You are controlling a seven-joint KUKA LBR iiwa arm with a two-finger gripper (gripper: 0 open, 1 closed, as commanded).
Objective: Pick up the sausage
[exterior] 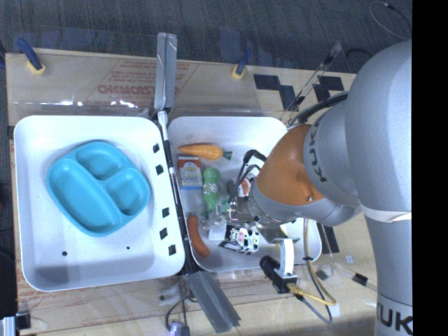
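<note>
The sausage (197,234) lies along the left wall of the right bin (231,126), near its front corner. Just beside it stand a green bottle (211,188) and a small carton (189,172), with a carrot (201,151) behind. The pincer (234,222) hovers near the bottle; its opening cannot be told. A blue divided plate (98,185) sits in the left bin (42,257).
</note>
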